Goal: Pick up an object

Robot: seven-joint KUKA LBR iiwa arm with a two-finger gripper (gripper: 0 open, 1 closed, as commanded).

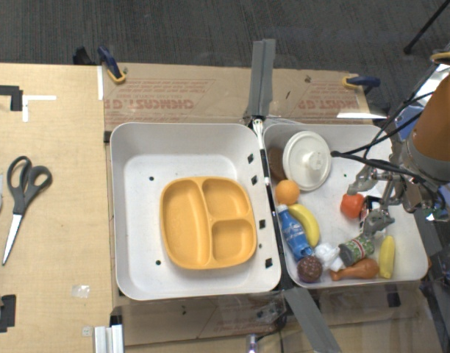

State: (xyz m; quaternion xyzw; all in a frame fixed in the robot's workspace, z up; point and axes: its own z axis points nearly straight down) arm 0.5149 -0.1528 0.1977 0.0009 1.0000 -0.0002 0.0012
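Note:
My gripper [377, 215] hangs over the right side of the right bin [412, 230], reaching in from the right on the grey arm with its orange band [437, 123]. A red round object [351, 205] lies just to its left, close to the gripper's metal linkage. Below the gripper lie a green can [357, 250], a brown drumstick [355, 271] and a small yellow piece [387, 256]. I see nothing held in the gripper.
The right bin also holds a white round lid [307, 159], an orange [287, 192], a banana [306, 223], a blue bottle [293, 234] and a dark ball [309, 269]. A yellow divided plate [208, 221] lies in the left bin [129, 197]. Scissors [20, 197] rest on the bench at far left.

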